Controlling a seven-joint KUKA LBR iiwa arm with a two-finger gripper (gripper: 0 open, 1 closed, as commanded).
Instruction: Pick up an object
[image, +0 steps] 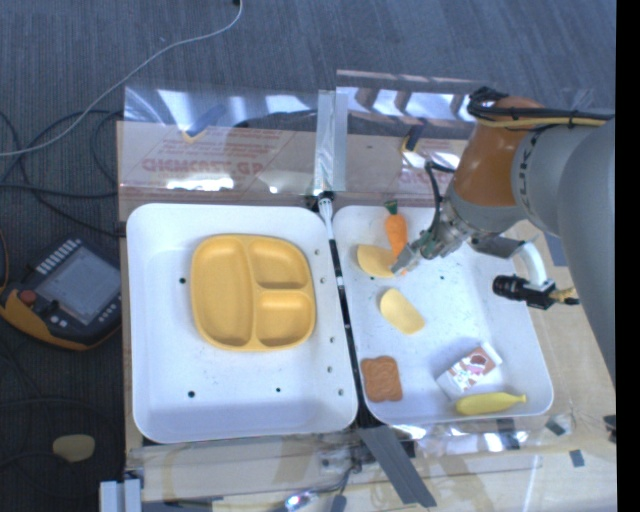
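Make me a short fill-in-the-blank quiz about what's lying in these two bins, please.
1. The yellow tray has ___ compartments.
2. The carrot lies in the ___ bin.
3. The banana lies beside a small ___.
4. The pincer sits closest to the carrot and a ___ slice.

Missing words: three; right; carton; yellow

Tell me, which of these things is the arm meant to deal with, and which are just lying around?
Part of the job:
- gripper
- carrot
- two yellow pieces
- brown biscuit
- small carton
- banana
- right bin

Just lying about:
- yellow divided plate in the left bin
- handheld controller on the floor
- cables
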